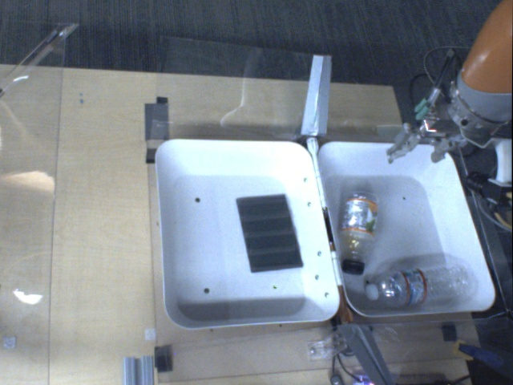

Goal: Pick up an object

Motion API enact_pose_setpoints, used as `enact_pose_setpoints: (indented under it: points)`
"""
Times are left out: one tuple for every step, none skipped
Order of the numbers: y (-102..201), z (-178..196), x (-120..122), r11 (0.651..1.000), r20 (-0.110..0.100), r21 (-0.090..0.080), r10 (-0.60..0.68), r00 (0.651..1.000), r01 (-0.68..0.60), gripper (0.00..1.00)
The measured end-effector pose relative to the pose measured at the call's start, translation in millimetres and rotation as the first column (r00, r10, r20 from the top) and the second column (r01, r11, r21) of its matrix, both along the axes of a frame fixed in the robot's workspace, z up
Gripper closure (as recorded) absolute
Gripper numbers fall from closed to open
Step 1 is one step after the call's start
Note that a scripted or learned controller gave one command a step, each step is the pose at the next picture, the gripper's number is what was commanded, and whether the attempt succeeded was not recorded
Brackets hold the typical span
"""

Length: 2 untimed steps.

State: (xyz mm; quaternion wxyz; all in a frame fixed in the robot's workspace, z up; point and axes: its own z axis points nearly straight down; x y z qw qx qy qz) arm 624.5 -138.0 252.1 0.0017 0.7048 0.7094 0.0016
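Hovering at the top right, above the far rim of the right bin (473,239), with the pincer (418,144) up high. Fingers (398,149) spread apart, nothing between them. Open and empty, then. Nothing lifted yet, so the pick looks barely begun: no descent, no contact, no grasp. All of that left to do, judging by how things lie.

Counting now. Two white bins side by side on the surface (88,239). In the left bin (184,215), one dark ribbed block (270,232), lying flat near the middle, well apart from the pincer. In the right bin, two bottles. One small bottle (357,229) with a yellowish label and a black cap, lying along the bin's left side, cap toward the near edge. One clear bottle (417,285) with a coloured label, lying on its side along the near wall, cap pointing left. Just beside each other at the cap ends, touching or not hard to say.

Three candidates in all, then: one block, two bottles. Closest to the pincer, the small bottle, below and to the left of it. Likely needing a drop into the right bin and a squeeze across a round, clear body; could roll or slip.
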Motion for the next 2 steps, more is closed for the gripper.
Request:
enact_pose_setpoints:
  points:
    - [14.0, -125.0, 19.9, 0.998, -0.001, 0.0, 0.065, 0.998, -0.065, 0.0]
    - [65.7, -64.7, 46.0, 1.0, 0.004, 0.0, 0.022, 1.0, -0.022, 0.0]
